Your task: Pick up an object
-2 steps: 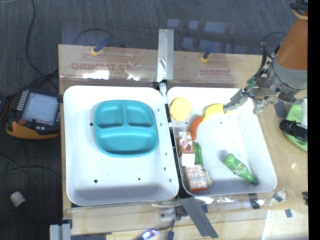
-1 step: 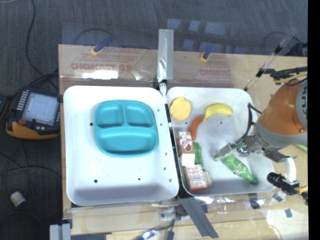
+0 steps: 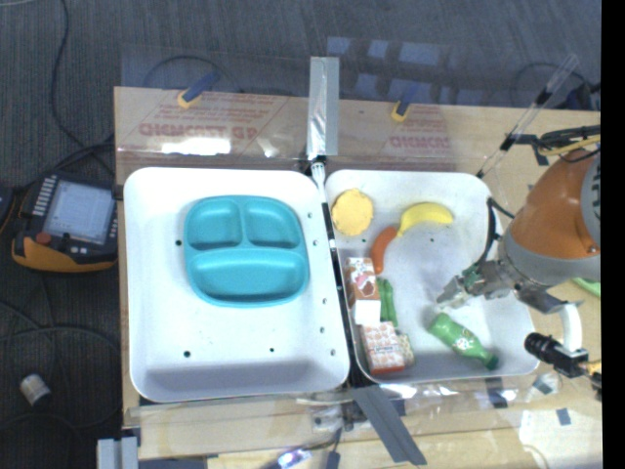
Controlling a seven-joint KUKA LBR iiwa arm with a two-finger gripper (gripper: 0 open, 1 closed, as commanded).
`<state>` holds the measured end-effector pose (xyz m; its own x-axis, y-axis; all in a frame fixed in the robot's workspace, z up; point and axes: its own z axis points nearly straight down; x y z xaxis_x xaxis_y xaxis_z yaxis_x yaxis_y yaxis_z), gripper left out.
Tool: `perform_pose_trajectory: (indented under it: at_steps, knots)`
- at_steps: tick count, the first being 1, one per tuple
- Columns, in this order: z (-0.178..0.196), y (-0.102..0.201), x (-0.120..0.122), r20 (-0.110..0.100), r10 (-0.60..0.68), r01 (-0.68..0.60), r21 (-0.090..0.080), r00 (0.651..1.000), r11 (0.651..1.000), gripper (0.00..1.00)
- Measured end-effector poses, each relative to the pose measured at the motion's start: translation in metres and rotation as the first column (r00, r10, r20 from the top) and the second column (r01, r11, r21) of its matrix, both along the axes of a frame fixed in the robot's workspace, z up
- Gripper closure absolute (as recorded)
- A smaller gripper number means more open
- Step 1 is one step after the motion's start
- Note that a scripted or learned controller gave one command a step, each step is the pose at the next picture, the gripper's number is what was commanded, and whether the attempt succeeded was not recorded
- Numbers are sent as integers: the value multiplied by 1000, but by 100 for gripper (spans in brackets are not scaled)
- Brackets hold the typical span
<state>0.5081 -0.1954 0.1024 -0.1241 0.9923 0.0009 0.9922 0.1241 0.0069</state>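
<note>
While the end effector [image 3: 459, 289] hangs with fingers apart, gripping nothing, the green bottle [image 3: 463, 338] sits just at its 6 o'clock, long axis running 10-to-4.

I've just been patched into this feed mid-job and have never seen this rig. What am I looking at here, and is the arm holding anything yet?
This is one fixed camera looking down at a slant on a bench with two shallow white bins. The grey and orange shape on the right is the robot arm; its gripper hangs low in the right bin, just above a green bottle. Nothing shows between its fingers, so no pick yet. That bin also holds a banana, a round yellow piece, an orange carrot-like piece and some small cartons along its left wall. The left bin holds a blue divided plate.
</note>
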Motion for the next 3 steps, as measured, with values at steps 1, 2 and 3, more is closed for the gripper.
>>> perform_pose_trajectory:
  at_steps: [1,2,3]
  knots:
    - [112,13,26,-9,-409,409,-6,913,913,100]
    - [112,13,26,-9,-409,409,-6,912,913,0]
    - [39,51,-25,-13,-464,464,-3,886,886,0]
